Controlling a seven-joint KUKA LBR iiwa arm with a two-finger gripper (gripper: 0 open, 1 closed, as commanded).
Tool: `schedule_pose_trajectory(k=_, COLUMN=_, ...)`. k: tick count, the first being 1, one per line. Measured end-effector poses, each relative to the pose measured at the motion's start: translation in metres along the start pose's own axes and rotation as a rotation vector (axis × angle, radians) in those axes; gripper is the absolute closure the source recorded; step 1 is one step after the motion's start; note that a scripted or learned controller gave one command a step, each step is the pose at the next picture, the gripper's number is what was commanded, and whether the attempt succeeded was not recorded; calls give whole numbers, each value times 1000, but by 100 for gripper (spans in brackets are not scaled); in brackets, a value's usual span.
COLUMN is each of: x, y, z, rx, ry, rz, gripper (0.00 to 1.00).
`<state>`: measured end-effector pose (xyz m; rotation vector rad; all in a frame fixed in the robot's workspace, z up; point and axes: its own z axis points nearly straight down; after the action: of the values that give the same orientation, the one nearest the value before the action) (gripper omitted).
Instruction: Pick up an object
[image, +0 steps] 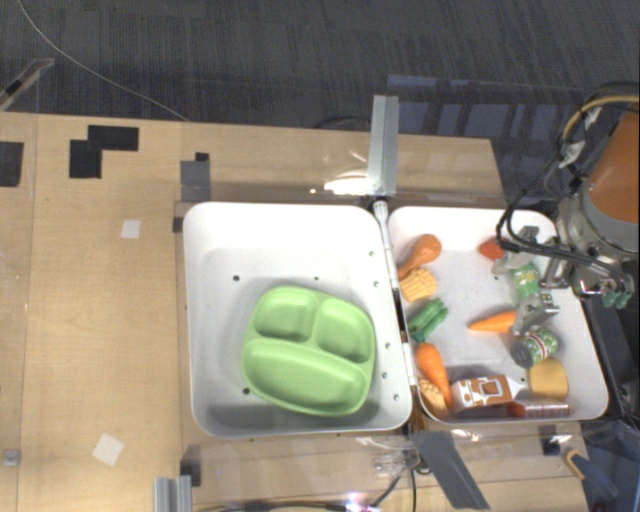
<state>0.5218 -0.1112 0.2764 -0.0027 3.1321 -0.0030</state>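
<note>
Where the right bin (470, 228) holds toys, pincer (533, 318) over green can (540, 346)

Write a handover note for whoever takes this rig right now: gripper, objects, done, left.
Gripper: low over the right bin, near an orange carrot and a green-labelled can; finger state unreadable.
Right bin also holds corn, a green vegetable, a second carrot, a sauce bottle and a yellow block.
Left bin: green divided plate.
Done: no confirmed grasp.
Left: grasp and lift one object.
</note>
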Motion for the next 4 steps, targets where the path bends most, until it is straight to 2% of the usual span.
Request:
schedule_pose_trajectory(k=1, x=-9, y=-74, z=187, rx=0, ry=-7, rz=368, gripper=0)
schedule_pose_trajectory(k=2, x=-40, y=2, z=186, rx=-2, ry=-8, rz=207, gripper=0)
schedule_pose_trajectory(k=3, x=-127, y=-45, z=164, rx=0, ry=-5, rz=-88, gripper=0)
schedule_pose_trajectory(k=4, x=-57, y=-34, z=187, rx=0, ry=-5, rz=-123, gripper=0)
